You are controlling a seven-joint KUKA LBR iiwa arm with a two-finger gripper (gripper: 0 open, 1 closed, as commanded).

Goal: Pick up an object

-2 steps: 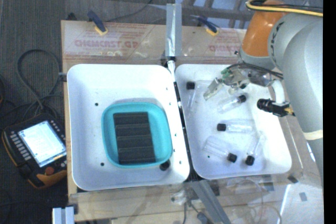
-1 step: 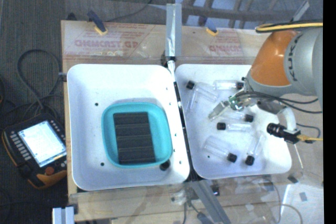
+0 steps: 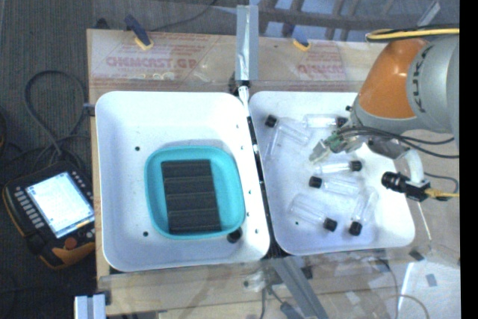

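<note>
The grey arm with its orange band [image 3: 399, 82] rises closest to the lens, over the far right part of the right-hand shallow white bin [image 3: 287, 231], and beneath it the two-finger gripper [image 3: 326, 148] reaches down toward that bin's middle; whether its tips are parted or pressed together cannot be told, nor whether anything sits between them. Just beside the gripper, within the right-hand bin, lie several clear plastic vials with black caps [image 3: 340, 183], scattered on their sides: one toward the bin's far left corner, a few near its middle, and others along its near edge. A black cylindrical fitting [image 3: 394, 180] juts from the arm over the bin's right side. Left of the right-hand bin, touching it edge to edge, sits the left-hand shallow white bin [image 3: 119, 131], which holds a teal plastic tray with a dark ribbed insert [image 3: 194, 190]. Further left again, off the bench, lies a handheld control pendant with a lit screen [image 3: 52, 209]
</note>
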